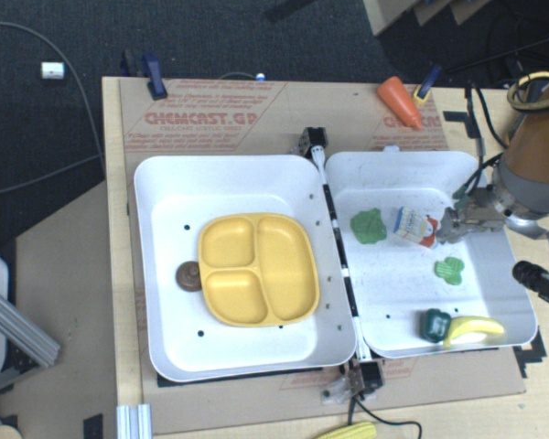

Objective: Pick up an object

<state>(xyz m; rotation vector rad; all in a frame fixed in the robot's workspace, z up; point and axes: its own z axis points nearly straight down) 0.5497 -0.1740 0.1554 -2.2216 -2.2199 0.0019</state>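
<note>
In the right bin (494, 176) my gripper (450, 227) hangs low at the right edge of a small white, blue and red packet (409, 225); whether it touches the packet is unclear. A leafy green piece (368, 226) lies just left of the packet. A smaller green piece (450, 270) rests below the gripper. At the bin's front lie a dark green block (435, 325) and a yellow banana (477, 329) side by side.
The left bin (160, 199) holds a yellow divided plate (258, 269) with a small brown disc (188, 276) at its left. An orange carrot-like object (401, 102) lies on the bench behind the right bin. The arm (535, 163) covers the right bin's far right side.
</note>
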